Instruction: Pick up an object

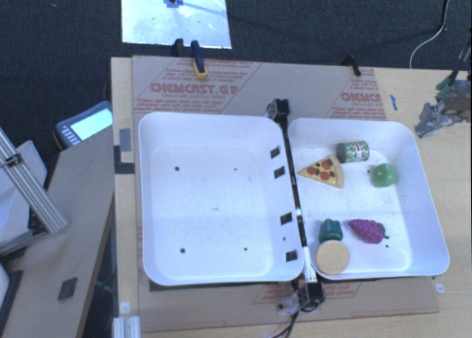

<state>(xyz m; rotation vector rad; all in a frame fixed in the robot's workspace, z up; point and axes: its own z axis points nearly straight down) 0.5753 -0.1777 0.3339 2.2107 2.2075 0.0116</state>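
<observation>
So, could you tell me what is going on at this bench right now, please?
A robot arm is set to pick up an object, but nothing is held yet. Its gripper sits at the right edge, outside the right bin. That bin holds a pizza slice, a small can, a green apple, purple grapes, a green pepper and a tan round cookie. The left bin lies beside it.
</observation>
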